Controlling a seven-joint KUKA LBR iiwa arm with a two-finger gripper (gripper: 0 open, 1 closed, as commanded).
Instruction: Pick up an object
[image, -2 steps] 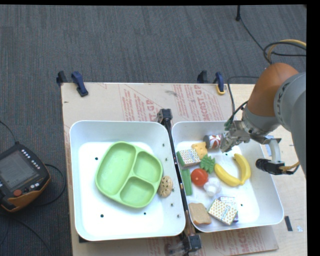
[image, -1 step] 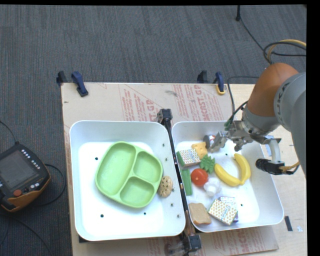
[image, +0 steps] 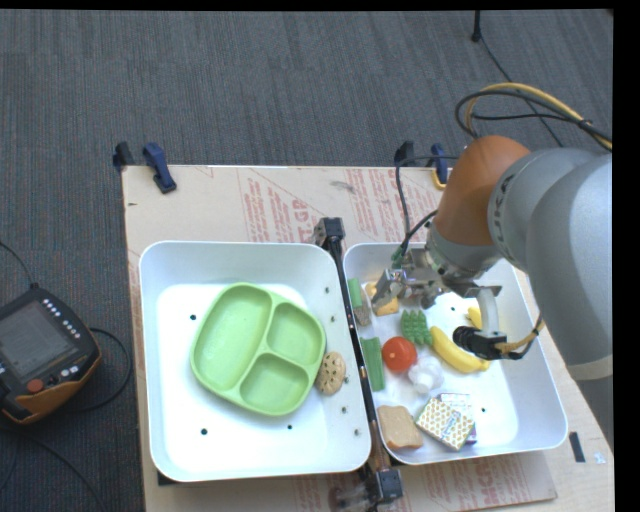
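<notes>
My gripper (image: 403, 283) hangs low over the upper left part of the right bin (image: 535, 420), right by a small yellow item (image: 383, 295). Just below it lie a green ridged vegetable (image: 414, 326), a red tomato (image: 399, 353) and a yellow banana (image: 458, 352). A white garlic-like piece (image: 426, 376), a slice of bread (image: 402, 428) and a patterned packet (image: 446, 421) lie nearer the front. Two green sticks (image: 372, 361) run along the bin's left wall. The wrist hides what is directly under the gripper.
The left bin (image: 175, 420) holds a light green divided plate (image: 258, 348) with a cookie (image: 331, 371) at its right edge. A black divider clamp (image: 330, 232) sits between the bins. A teach pendant (image: 38, 352) lies on the floor at left.
</notes>
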